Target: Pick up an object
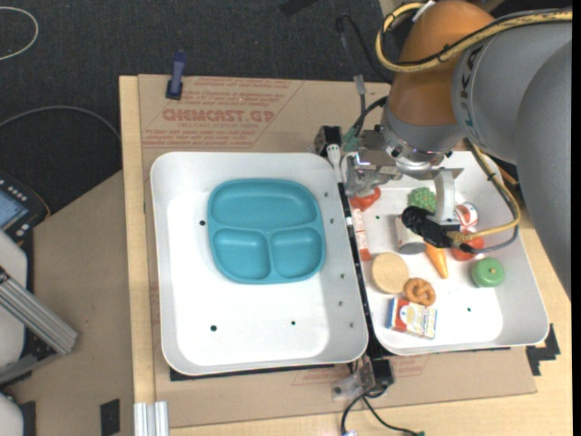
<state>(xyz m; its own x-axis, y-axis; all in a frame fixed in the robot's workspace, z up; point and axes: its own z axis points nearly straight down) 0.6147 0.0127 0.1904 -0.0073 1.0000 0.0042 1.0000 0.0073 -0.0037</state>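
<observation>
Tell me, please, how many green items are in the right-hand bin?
2: a bumpy green piece just below the arm, and a round green piece near the bin's right side. The arm may hide others.

Two bins sit side by side on the bench. In the left bin a divided tray lies nearer the far edge than the near one. My claw hangs over the far left corner of the right bin. In that bin a disc lies by the left wall, with a pretzel just beside it and a packet nearest the near edge. A carrot lies right of the disc, a round fruit further right, and a can behind both.
</observation>
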